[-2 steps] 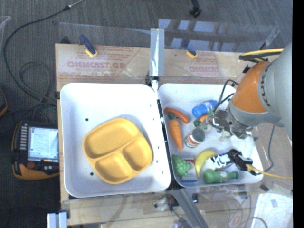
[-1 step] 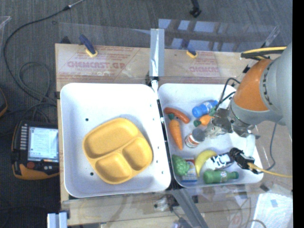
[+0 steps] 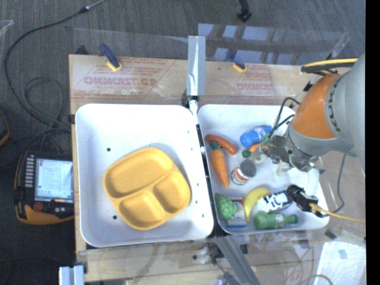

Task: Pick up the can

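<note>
The can (image 3: 243,171) lies near the middle of the right bin (image 3: 209,121), crowded on most sides. A carrot (image 3: 219,165) sits just beside it at nine o'clock, a sausage (image 3: 221,143) at ten, a blue bottle (image 3: 255,136) at one, a banana (image 3: 256,198) at five. The gripper (image 3: 278,155) hangs at the can's two o'clock, near it; whether it is open or closed I cannot tell. A yellow tray (image 3: 147,186) fills the left bin (image 3: 95,129).
</note>
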`<action>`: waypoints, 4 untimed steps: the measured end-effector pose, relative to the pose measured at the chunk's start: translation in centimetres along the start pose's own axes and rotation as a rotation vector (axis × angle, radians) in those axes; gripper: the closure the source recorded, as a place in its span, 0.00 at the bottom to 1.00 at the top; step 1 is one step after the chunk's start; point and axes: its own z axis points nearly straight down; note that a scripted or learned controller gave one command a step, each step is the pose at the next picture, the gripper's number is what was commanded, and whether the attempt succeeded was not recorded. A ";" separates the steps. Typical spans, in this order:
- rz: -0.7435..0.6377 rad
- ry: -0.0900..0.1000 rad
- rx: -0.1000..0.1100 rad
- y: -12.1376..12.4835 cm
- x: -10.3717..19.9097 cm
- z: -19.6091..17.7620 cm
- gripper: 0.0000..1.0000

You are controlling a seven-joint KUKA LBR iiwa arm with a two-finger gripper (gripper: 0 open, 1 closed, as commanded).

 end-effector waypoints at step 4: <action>0.023 0.003 0.006 -0.4 0.6 -0.7 1.00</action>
